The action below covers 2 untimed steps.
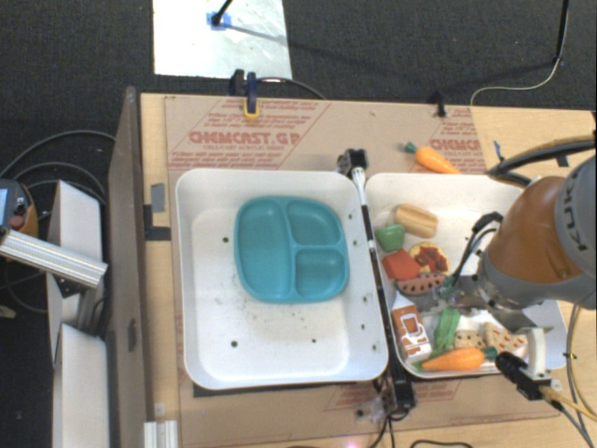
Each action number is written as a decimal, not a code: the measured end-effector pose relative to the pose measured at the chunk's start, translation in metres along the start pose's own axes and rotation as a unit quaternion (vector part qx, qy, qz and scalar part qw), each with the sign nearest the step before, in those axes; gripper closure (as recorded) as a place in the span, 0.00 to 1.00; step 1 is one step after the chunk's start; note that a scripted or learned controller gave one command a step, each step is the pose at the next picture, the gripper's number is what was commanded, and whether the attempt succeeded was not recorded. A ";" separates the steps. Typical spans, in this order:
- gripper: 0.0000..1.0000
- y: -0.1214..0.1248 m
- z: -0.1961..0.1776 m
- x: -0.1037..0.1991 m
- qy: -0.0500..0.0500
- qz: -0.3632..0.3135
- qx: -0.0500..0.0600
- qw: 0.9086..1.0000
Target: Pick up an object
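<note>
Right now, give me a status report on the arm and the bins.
End effector low over right bin, among toy food. Nothing seen held. Orange carrot near front wall, green piece beside it. Teal plate in left bin.

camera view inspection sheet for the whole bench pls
surface: brown board bench bearing a left white bin and a right white bin.
job's things: right bin holds toy food: bread roll, green piece, red piece, pizza slice, carrot, green pod.
clutter: teal divided plate in left bin; second carrot on the board outside the bins.
grippers: gripper low over the right bin's food; grasp cannot be judged.
cables: black cable on the floor at top right; clamp at the board's far edge.
surroundings: dark carpet, white sheet, metal rail at left.
</note>
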State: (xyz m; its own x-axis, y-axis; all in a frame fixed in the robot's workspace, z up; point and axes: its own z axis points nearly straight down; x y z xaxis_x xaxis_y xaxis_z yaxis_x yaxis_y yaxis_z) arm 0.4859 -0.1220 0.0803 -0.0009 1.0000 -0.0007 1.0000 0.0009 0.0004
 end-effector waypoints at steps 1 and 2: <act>1.00 0.002 -0.015 -0.001 0.000 0.000 -0.002 1.000; 1.00 0.052 -0.110 0.083 0.001 -0.007 -0.006 1.000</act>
